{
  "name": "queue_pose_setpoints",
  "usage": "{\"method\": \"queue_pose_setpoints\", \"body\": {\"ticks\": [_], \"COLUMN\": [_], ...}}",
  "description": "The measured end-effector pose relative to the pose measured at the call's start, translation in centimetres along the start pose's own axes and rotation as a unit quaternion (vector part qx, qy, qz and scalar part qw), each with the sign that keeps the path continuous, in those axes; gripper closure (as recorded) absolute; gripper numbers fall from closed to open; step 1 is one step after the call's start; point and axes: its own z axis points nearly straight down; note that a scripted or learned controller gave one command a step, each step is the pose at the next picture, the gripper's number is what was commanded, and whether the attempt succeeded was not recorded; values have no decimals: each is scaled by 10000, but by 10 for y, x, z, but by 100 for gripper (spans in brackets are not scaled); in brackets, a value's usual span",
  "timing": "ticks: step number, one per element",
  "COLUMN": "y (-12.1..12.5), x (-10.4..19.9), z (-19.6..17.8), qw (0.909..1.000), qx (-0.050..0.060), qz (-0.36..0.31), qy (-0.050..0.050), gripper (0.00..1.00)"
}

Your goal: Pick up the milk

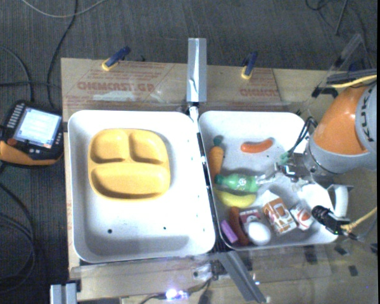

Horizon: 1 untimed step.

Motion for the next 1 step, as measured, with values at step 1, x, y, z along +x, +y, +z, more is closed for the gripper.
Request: {"method": "queue_pose_setpoints", "body": {"ticks": [1], "y": [-28], "x": [18], "z": [36], "qw": [9997], "qx": [-44], "qz": [-249], "qy": [-23], "gripper": [0]}}
